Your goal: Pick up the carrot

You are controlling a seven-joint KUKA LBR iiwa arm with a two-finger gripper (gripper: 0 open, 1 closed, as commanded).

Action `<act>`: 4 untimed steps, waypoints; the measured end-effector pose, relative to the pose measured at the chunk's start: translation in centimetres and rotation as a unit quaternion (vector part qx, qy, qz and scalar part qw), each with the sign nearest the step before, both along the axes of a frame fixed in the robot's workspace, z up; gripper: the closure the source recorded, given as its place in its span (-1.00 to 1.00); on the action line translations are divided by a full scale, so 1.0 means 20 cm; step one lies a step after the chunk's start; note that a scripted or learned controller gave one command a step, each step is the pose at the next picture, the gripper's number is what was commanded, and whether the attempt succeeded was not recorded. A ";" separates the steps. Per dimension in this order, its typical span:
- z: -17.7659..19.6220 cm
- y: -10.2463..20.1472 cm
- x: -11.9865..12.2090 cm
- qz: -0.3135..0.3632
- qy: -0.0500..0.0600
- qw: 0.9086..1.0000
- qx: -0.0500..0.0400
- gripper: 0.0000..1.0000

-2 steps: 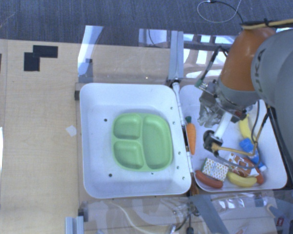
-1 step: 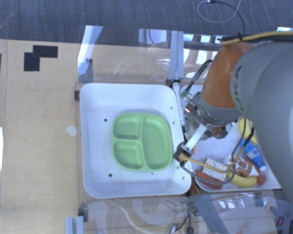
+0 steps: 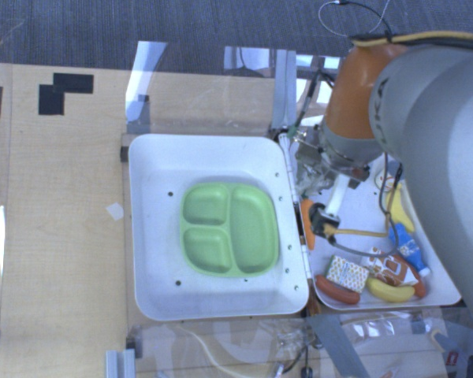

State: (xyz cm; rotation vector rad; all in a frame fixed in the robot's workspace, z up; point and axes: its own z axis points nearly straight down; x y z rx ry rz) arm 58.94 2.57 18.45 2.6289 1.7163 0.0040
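Carrot seems pressed against the bin wall; gripper, spread or closed I cannot tell, should straddle it crosswise from above

Left bin: plate in the middle.
Right bin: carrot along the left wall; sausage and banana at the near edge.

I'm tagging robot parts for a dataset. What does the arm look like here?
The arm is built of bulky, rounded grey links. An orange band wraps it just above the wrist. Below that sits the gripper, a cluster of silvery metal parts. A thin dark cable loops above the band.
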 end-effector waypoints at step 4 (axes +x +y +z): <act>0.00 0.11 -0.51 0.220 0.001 0.976 0.000 1.00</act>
